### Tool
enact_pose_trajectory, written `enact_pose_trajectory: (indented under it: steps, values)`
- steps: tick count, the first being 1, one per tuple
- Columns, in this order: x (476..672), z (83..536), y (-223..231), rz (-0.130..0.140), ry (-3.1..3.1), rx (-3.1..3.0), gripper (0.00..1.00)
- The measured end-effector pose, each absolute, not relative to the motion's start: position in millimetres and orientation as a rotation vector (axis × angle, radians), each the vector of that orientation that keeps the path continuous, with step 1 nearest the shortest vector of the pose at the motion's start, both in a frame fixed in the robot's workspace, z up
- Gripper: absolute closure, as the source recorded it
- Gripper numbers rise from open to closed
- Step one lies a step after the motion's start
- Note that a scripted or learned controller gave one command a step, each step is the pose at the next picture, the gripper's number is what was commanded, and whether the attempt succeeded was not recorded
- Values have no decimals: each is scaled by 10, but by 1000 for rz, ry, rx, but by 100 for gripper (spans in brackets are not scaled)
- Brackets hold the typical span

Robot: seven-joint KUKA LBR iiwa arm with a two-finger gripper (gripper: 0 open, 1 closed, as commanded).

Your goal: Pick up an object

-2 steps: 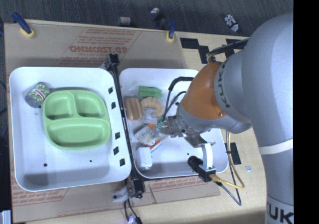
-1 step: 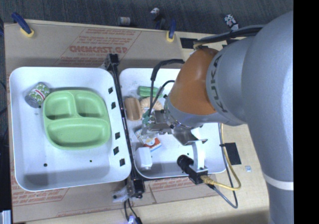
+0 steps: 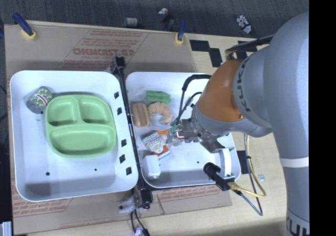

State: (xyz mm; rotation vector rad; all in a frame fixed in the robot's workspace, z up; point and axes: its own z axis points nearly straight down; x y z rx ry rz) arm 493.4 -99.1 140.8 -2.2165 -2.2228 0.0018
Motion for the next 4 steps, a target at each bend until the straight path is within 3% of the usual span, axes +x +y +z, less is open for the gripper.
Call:
enact_pose_trajectory:
  steps: [1, 2, 3, 4]
  values:
    - [4945, 1510, -985, -1, -2227, -2211, 100]
    - [4769, 1756, -1412, -1, -2227, -2218, 100]
    - [4769, 1756, -1410, -1, -2227, -2217, 0]
    - [4796, 947, -1035, -7, -2233, -2222, 0]
